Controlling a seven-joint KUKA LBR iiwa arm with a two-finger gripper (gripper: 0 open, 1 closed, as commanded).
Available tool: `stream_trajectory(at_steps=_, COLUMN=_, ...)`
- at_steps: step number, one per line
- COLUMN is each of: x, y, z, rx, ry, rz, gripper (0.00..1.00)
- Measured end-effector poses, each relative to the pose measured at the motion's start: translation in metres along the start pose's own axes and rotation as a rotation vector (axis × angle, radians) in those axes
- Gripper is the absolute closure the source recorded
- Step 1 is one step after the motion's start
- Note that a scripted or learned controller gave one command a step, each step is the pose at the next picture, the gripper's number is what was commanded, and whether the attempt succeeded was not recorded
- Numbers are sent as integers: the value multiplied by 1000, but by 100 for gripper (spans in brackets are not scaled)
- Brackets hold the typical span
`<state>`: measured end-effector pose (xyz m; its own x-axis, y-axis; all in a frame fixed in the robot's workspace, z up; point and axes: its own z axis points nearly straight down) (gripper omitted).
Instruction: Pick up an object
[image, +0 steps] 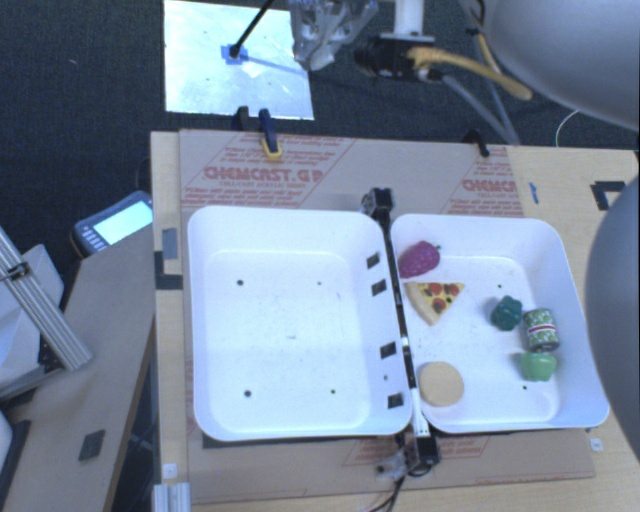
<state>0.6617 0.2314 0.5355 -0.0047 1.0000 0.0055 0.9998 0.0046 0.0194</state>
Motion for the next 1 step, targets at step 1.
stream_trajectory(at_steps=1, x=0, y=-1, z=10, rx=17, ry=-5, rz=0, gripper=0)
